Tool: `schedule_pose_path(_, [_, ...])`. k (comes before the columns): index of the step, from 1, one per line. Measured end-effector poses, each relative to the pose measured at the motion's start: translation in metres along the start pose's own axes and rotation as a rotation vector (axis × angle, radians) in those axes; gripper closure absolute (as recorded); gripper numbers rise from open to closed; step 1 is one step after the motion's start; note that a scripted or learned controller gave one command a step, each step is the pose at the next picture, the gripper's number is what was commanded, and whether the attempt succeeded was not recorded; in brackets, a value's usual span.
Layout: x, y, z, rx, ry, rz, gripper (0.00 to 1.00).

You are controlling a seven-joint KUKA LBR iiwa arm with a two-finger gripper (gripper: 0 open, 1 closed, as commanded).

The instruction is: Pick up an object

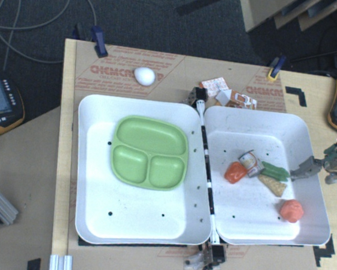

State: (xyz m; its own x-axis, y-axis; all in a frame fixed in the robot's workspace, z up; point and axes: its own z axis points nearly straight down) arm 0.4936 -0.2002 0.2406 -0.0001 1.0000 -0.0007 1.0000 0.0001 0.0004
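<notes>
End effector (307, 169) at right bin's (313, 139) edge — grip state unclear — near green object (274, 171).

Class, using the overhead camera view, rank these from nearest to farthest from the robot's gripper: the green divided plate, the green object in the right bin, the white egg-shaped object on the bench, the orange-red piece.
Measured from the gripper at the right bin's right side:
1. Green object, right bin, just left of the gripper.
2. Orange-red piece, right bin, further left.
3. Green divided plate, left bin.
4. White egg-shaped object, on the bench behind the left bin.
</notes>
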Motion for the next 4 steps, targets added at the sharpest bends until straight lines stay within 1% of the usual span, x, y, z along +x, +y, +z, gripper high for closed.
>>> schedule_pose_path(1, [0.036, 0.051, 0.110, 0.002, 0.002, -0.001, 0.00])
schedule_pose_path(2, [0.080, 0.098, 0.151, -0.013, -0.003, -0.001, 0.00])
schedule_pose_path(3, [0.078, 0.100, 0.139, -0.020, -0.008, 0.000, 1.00])
schedule_pose_path(4, [0.152, 0.109, 0.055, -0.001, 0.001, -0.001, 1.00])
